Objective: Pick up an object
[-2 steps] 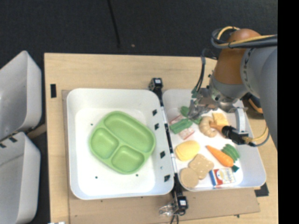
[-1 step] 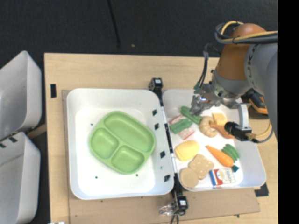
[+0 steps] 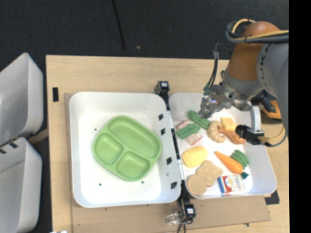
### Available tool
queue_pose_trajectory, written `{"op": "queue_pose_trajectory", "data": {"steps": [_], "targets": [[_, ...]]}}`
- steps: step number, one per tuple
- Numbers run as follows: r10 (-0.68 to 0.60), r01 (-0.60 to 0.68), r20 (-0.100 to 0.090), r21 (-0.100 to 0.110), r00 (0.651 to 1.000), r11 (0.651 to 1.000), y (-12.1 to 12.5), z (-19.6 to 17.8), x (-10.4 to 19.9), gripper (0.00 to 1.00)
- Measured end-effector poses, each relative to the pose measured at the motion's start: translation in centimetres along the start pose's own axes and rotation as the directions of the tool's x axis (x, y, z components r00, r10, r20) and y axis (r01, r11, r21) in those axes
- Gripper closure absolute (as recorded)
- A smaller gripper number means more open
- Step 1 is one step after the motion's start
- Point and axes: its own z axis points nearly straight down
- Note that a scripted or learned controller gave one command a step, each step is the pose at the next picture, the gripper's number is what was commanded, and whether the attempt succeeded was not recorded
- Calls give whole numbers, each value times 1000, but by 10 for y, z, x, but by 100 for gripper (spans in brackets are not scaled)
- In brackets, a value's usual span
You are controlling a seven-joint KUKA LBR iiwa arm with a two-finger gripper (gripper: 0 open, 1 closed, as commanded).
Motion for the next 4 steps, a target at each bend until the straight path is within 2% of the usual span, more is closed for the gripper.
{"op": "queue_pose_trajectory", "data": {"steps": [1,2,3,4], "targets": [[-5,5,-5,7,1000,1000,-80,-3,83,100],[-2,2,-3,-15,1000,1000,-129,-174,93,100],[-7,7,-5,-11,1000,1000,-128,-280,173,100],[-4,4,-3,-7,1000,1000,-98,-342,217,100]]}}
